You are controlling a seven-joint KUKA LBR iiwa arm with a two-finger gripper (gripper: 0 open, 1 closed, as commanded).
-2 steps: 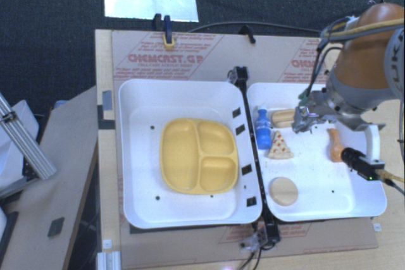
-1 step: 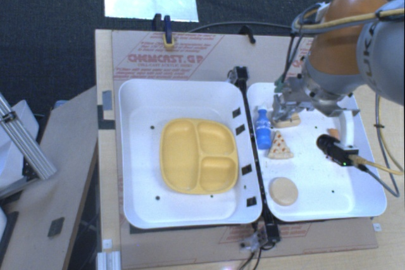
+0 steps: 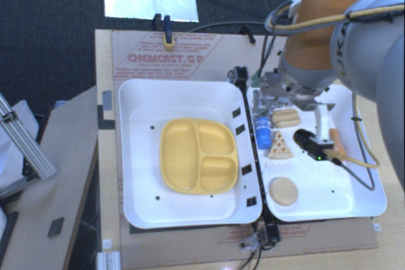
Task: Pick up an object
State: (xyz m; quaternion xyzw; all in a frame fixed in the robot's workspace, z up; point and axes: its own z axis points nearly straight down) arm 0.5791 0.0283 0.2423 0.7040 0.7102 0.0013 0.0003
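Gripper [image 3: 261, 100] hangs low in the right bin [image 3: 354, 196], just above the blue bottle [image 3: 262, 133], holding nothing I can see, so next it must drop and grab.

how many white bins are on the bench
2. The left bin holds a yellow plate; the right bin beside it holds small items under the arm, which may hide more.
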